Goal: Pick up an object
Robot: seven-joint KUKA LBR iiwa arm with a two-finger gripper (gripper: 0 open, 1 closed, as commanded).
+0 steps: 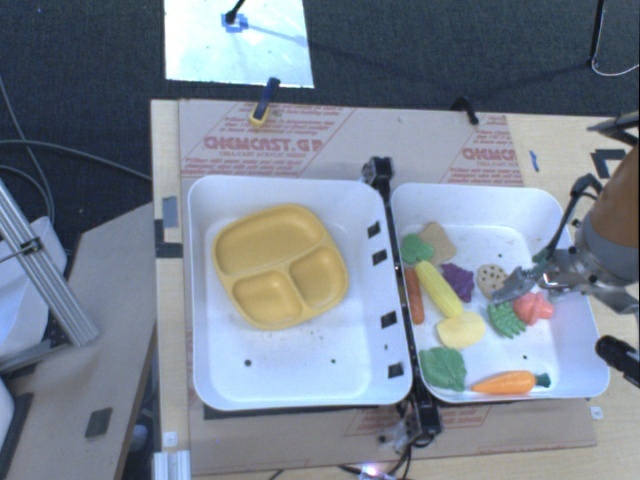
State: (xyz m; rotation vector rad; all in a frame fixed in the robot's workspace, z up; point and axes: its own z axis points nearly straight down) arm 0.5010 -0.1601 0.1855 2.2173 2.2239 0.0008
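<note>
- camera view, nearest edge first: an orange carrot (pixel 505 381) lies along the right bin's (pixel 575 363) front wall, green broccoli (pixel 443 368) beside it.
- mid-bin, the gripper (pixel 520 288) sits low by a red toy (pixel 534 309) and a cookie (pixel 489 279); whether the jaws are wide or closed i cannot tell.
- farther left, a yellow divided plate (pixel 280 265) lies in the left bin (pixel 215 368).

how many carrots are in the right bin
2. One carrot lies along the front edge of the right bin; a thinner one lies against the left wall beside the corn. The claw may hide others.
</note>
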